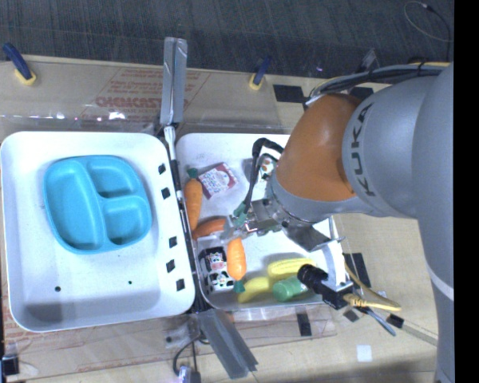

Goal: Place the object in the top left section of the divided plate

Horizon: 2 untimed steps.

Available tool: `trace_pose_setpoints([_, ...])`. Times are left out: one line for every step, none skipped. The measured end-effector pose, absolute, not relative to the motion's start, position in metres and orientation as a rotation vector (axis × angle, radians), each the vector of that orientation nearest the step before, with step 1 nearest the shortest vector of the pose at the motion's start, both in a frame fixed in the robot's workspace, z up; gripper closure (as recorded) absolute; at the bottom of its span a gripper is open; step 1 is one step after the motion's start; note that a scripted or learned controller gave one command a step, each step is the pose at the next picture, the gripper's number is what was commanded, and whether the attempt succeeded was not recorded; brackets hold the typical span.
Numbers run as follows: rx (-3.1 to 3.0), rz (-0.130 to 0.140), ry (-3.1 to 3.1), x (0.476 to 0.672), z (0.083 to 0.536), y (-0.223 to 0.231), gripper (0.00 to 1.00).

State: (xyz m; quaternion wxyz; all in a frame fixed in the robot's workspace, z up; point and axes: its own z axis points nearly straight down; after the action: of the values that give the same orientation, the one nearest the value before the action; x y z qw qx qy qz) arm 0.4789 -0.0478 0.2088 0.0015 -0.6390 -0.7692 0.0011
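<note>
The blue divided plate point(96, 202) lay in the left bin point(32, 294), toward its far side, with nothing in its sections. In the right bin point(223, 144) the gripper point(241, 218) hung over the near-left part, beside a carrot point(192, 202) and an orange piece point(236, 259) — whether it was spread or closed could not be told. A yellow item point(290, 266) and a green one point(287, 290) sat near the bin's front edge.
</note>
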Motion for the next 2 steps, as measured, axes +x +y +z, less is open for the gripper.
trace_pose_setpoints([-1.851, 0.007, -2.532, 0.554, 0.189, 0.007, 1.00])
trace_pose_setpoints([-1.699, 0.005, -2.639, 0.609, 0.249, 0.062, 1.00])
